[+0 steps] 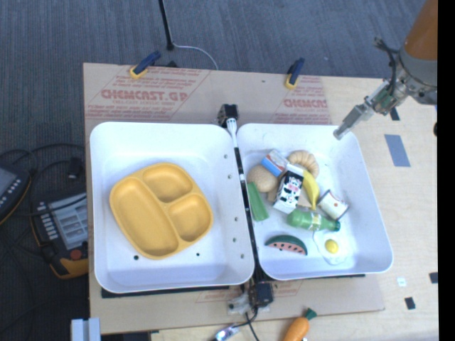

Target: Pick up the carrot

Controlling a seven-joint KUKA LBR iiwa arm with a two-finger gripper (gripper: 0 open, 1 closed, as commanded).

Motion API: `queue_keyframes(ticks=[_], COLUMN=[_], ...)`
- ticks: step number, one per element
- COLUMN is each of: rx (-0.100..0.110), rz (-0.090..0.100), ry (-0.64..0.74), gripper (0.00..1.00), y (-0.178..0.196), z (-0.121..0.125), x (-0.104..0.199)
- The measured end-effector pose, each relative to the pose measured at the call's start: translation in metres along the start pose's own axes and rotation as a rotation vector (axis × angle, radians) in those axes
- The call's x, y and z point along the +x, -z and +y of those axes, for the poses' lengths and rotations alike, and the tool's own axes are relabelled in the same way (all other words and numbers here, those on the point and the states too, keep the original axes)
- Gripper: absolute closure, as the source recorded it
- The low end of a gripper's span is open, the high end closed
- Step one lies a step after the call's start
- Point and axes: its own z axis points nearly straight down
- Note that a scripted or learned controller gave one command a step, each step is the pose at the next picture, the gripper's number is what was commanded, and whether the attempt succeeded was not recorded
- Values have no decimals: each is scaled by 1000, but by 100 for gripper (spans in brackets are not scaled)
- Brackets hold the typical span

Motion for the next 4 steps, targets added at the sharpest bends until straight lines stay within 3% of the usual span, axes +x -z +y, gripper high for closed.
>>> queue_keyframes(ticks=[1,2,3,4], rx=[-1,-2,-3,-3], rz=[3,2,-1,1], ry=[421,714,939,1162], gripper=[0,0,0,0], y=[-110,-113,-62,-49], z=[-40,-35,-35,-79], x=[25,30,22,48])
